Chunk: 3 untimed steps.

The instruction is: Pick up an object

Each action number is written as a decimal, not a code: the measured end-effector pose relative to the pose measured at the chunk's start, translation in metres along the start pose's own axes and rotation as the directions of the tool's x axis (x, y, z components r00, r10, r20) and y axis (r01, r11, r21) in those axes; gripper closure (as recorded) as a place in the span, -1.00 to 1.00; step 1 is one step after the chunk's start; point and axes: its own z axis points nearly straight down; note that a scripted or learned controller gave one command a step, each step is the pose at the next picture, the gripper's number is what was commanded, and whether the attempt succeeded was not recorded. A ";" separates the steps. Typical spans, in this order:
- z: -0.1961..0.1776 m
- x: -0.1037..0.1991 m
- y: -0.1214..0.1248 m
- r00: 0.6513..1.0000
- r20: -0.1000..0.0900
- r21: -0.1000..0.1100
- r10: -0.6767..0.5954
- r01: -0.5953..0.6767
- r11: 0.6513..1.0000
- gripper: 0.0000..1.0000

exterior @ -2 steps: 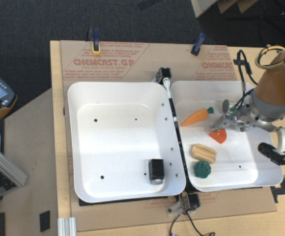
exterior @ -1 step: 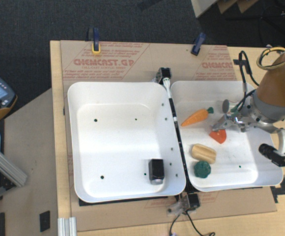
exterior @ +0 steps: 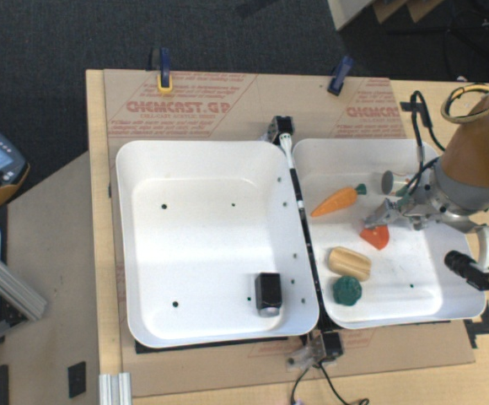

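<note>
While the end effector (exterior: 383, 220) hangs low in the right bin (exterior: 413, 306), its tip meets the red piece (exterior: 376, 236); whether it grips cannot be told. A carrot (exterior: 336, 201) lies just left.

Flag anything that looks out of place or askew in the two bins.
Nothing stands out. The carrot, red piece, tan block and green lump lie loose in the right bin; a black box sits in the left bin.

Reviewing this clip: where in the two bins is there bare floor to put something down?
Left bin: wide bare floor everywhere above and left of the black block. Right bin: crowded mid-floor, with carrot, red piece, tan cylinder, green ball and claw.
</note>
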 end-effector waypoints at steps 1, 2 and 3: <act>0.002 0.007 0.006 1.000 0.002 0.008 -0.001 0.001 1.000 -1.00; 0.000 0.003 -0.003 1.000 -0.001 0.001 0.001 -0.001 1.000 -1.00; 0.002 0.007 0.003 1.000 -0.001 0.010 -0.001 0.001 1.000 -1.00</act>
